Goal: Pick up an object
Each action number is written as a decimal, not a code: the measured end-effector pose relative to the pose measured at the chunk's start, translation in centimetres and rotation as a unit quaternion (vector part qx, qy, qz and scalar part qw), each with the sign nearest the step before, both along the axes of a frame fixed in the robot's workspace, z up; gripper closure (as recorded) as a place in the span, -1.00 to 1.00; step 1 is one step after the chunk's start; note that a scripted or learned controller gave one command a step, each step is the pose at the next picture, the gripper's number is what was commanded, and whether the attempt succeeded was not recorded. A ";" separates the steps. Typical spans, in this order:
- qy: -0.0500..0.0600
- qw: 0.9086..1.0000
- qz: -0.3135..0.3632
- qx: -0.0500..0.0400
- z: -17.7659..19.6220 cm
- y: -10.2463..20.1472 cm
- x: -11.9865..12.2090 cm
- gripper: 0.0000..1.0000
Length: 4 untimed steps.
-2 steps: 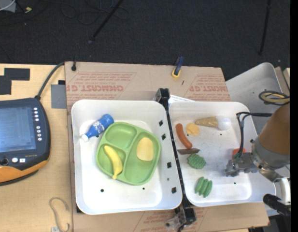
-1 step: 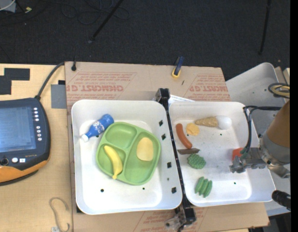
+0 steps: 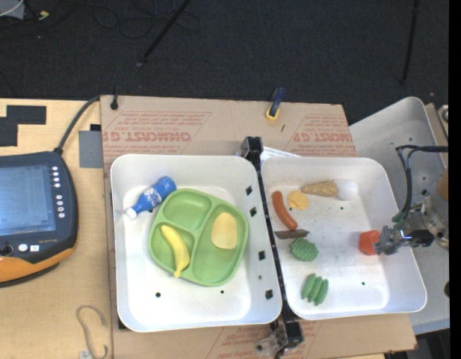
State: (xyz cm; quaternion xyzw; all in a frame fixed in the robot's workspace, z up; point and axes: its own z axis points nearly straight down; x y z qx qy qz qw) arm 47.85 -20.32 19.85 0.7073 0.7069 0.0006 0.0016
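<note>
The gripper [image 3: 387, 241] sat low at the right edge of the right white bin [image 3: 342, 305], right against a small red rounded object [image 3: 369, 241]. Whether its claw had closed on that piece could not be told, so the pick looked unfinished, nothing lifted. Towards frame centre lay a green ridged vegetable [image 3: 315, 288], a leafy green piece [image 3: 304, 250] and a red sausage [image 3: 284, 209], all well apart from the red piece, blocking nothing.

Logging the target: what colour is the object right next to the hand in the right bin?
Red-orange object, beside the hand; the camera view shows it.
</note>
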 end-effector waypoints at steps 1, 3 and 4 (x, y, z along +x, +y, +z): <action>0.001 1.000 0.000 0.001 3.1 -0.1 0.0 1.00; 0.003 1.000 0.003 0.002 4.1 9.9 1.8 1.00; 0.003 1.000 0.003 0.002 4.4 15.7 2.2 1.00</action>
